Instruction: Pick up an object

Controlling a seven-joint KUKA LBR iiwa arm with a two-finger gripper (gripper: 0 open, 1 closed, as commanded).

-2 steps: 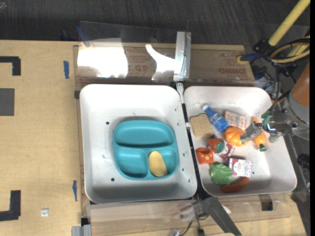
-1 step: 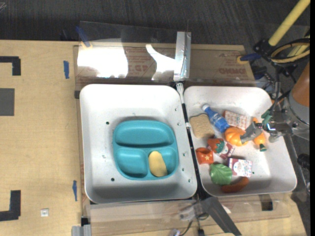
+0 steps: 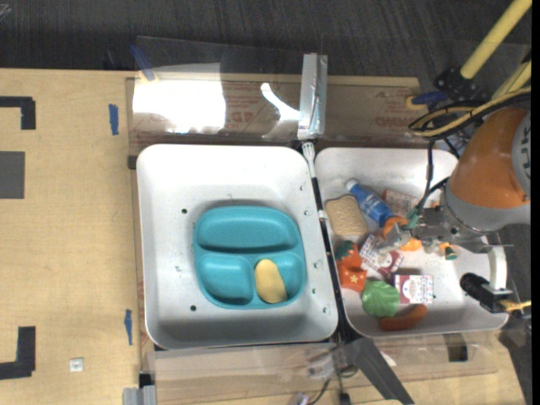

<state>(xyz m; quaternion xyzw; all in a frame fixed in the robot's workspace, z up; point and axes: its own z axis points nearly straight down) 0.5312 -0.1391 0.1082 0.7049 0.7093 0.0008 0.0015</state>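
Your candidates sit heaped in the right bin (image 3: pixel 371 160): a blue bottle (image 3: pixel 369 202) toward its far side, a tan sponge-like block (image 3: pixel 344 215) just left of it, a green ball (image 3: pixel 380 297) and a small pink-and-white carton (image 3: pixel 413 288) at the near side, with orange bits and wrappers jumbled between. The gripper (image 3: pixel 428 226) hangs over the pile's right part; you cannot tell from this view how its jaws stand, and nothing shows as held.

The green ball or the carton look to be the easier picks, since each lies nearer the heap's edge with less touching it. Come straight down and close on one item alone.

Mind the divider between the bins on the left and the near wall just beside the ball. The left bin (image 3: pixel 160 226) holds a teal tray (image 3: pixel 245 226) with a yellow object (image 3: pixel 270 281).
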